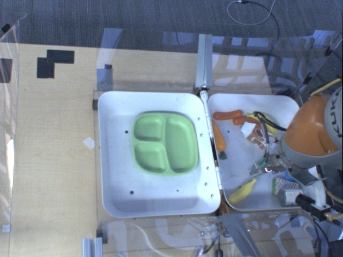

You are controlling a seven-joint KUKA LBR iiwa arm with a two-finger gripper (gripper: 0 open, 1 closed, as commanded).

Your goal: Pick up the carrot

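The bench (53,143) carries two white bins; the left bin (115,197) holds a green divided plate (164,142). The pincer (261,167) hangs low in the right bin (236,103), its opening impossible to judge. The carrot (218,138) lies left of it, along the bin's left wall, apart from it.

My one fixed camera looks down at a slant over both shallow white plastic bins (107,143), moderately close.
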